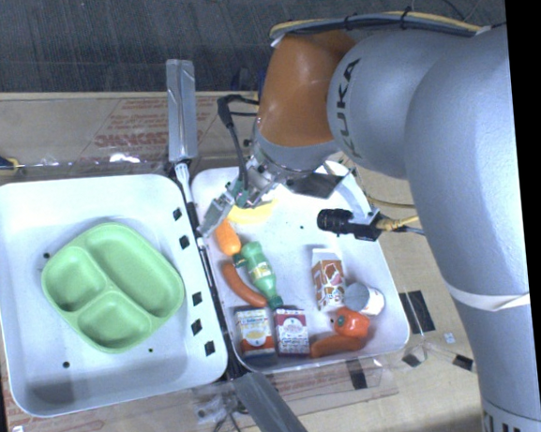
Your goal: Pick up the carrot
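The short orange carrot (226, 237) lies in the right-hand shallow white bin (387, 289), hard against its left wall near the back corner, tilted with one end toward that wall. The two-finger gripper (221, 209) hangs just above and behind it, at the carrot's upper end; the grey fingers sit close over that end, but whether they are spread or closed cannot be made out, and nothing can be seen clamped between them.

Just beside the carrot on its right stands a green plastic bottle (257, 269) lying slantwise, and under that a long orange-red sausage-shaped piece (238, 280) running down along the left wall. A pale yellow banana-like piece (251, 211) lies behind the carrot, partly under the wrist. Along the front wall sit two small printed boxes (273, 330) side by side, then a red-orange pepper-like toy (348, 326). A small white and red carton (329, 280) stands near the bin's middle, with a grey-topped white cup (360, 297) touching its right side.

The left-hand white bin (28, 354) bears a light green three-compartment plate (113, 284). The grey arm with its orange band (302, 90) reaches in from the right over the back of the right bin.
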